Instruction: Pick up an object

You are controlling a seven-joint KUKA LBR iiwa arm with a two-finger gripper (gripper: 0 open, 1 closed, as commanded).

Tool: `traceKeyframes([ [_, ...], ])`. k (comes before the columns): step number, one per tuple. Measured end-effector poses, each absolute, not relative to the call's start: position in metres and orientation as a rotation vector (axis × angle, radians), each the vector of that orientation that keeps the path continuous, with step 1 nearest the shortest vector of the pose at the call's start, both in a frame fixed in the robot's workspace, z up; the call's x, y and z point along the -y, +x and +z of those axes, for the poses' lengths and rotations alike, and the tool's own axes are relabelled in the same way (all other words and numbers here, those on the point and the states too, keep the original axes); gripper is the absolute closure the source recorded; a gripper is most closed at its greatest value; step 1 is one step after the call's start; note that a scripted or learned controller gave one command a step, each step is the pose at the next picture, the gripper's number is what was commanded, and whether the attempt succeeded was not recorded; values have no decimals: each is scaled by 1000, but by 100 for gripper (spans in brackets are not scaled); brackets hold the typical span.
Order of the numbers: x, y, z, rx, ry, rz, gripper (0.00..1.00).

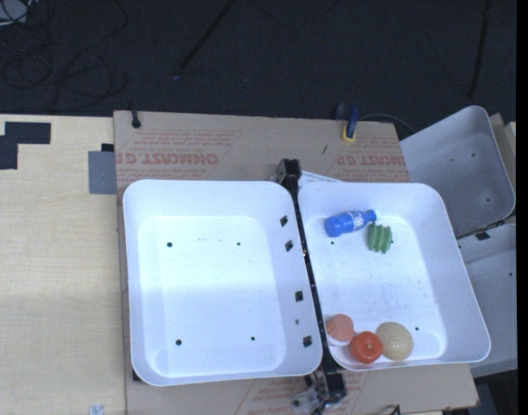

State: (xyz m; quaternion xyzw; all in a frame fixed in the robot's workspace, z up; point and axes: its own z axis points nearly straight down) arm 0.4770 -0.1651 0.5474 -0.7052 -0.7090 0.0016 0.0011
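Observation:
The right bin holds several small objects. A blue bottle lies on its side near the back, and a green ridged object sits just to its right. At the front edge are a pale pink round piece, a red tomato-like ball and a beige ball, close together.
The left bin stands beside the right one, joined along a black divider with clips. Both rest on a cardboard sheet on the wooden bench. A grey panel leans at the back right.

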Motion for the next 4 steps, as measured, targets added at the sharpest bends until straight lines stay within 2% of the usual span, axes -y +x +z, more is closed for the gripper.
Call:
traceKeyframes([
  [4, 31, 476, 537, 2223, -2214, 5, 100],
])
